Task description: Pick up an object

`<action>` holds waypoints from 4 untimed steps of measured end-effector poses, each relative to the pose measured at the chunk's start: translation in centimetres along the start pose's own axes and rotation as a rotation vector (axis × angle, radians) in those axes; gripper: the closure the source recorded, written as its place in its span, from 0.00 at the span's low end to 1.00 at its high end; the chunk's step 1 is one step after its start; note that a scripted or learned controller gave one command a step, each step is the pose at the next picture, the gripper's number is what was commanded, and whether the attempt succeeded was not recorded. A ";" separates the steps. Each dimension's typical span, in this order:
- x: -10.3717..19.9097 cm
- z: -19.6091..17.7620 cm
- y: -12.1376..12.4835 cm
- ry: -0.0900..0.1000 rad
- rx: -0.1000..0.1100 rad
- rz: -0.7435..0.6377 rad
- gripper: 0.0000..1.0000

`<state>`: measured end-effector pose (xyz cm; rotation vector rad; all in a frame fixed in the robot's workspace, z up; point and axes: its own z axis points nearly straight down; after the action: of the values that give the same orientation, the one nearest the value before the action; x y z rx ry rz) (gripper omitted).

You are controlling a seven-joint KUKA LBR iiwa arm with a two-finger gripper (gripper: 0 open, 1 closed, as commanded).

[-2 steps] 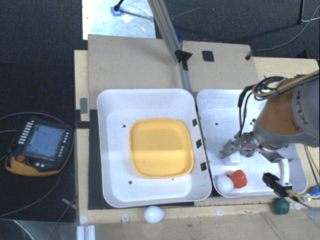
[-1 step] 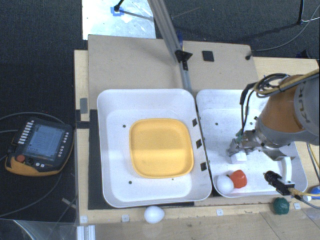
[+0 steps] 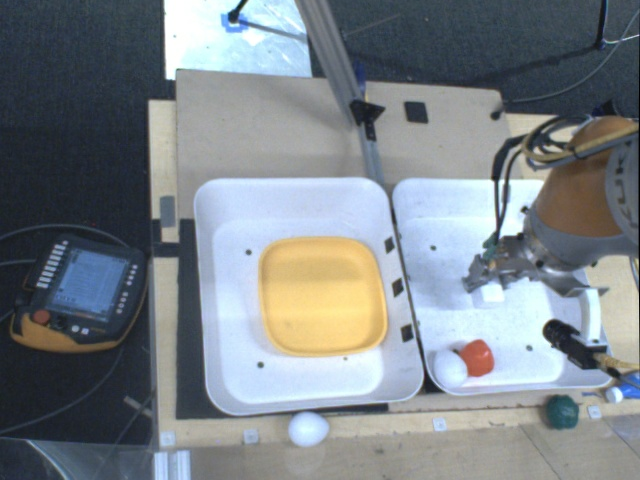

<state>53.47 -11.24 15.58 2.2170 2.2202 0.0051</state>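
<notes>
the gripper (image 3: 488, 271) hangs over the middle of the right bin (image 3: 440, 218), with the arm coming in from the right side of the view. a small white block (image 3: 490, 294) lies just beside the gripper, on the side toward the near edge of the bin, so close that the two seem to touch. in my judgement this block is the nearest thing to pick, and the coming move turns on this relation: the block is not clearly under the gripper but a little toward the near edge from it. the block looks about square, so i see no long axis to align with.

an orange object (image 3: 478, 357) and a white ball (image 3: 451, 368) sit touching each other in the near left corner of the same bin, well apart from the gripper.

it is hard to make out the tip of the gripper against the white floor, and i cannot tell if the gripper is released or clenched, or if it grasps the block. the block is small and pale, so its true shape is not certain. the orange object covers a part of the white ball.
</notes>
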 end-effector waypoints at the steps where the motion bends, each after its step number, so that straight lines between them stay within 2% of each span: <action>1: -0.3 -6.1 -0.3 0.000 -0.001 0.001 1.00; 2: -0.3 -9.3 -0.2 0.000 0.002 0.001 1.00; 3: 5.2 -7.9 -0.2 0.002 0.005 -0.003 1.00; 4: 9.8 -8.6 -0.1 0.002 0.004 -0.003 1.00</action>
<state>53.31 -1.43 24.21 2.2162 2.2269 0.0026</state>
